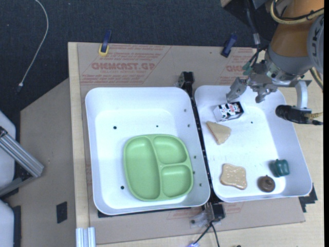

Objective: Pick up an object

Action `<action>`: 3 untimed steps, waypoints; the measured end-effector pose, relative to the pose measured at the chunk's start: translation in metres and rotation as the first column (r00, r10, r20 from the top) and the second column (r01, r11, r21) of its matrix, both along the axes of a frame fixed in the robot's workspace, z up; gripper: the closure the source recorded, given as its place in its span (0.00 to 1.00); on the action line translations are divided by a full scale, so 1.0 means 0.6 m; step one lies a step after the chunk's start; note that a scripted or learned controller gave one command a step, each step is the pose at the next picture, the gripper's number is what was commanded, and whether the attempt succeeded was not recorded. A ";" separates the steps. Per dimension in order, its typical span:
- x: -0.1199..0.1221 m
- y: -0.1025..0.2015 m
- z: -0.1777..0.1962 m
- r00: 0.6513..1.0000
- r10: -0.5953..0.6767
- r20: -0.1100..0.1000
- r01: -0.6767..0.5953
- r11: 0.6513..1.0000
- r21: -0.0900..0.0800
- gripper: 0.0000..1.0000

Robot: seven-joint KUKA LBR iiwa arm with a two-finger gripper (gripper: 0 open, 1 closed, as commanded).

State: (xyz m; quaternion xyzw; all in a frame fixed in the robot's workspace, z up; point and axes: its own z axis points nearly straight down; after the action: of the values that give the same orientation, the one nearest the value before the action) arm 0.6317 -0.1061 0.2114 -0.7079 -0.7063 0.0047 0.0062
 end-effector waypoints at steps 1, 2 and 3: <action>0.005 0.000 0.014 1.000 0.003 0.014 -0.003 1.000 -0.002 0.00; 0.009 0.004 -0.054 1.000 0.003 0.013 -0.003 1.000 -0.002 0.00; 0.020 -0.001 -0.153 1.000 0.002 0.010 -0.002 1.000 -0.002 0.00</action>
State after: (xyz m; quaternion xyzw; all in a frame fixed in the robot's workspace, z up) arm 0.6436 -0.1067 0.1197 -0.7070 -0.7072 0.0016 0.0020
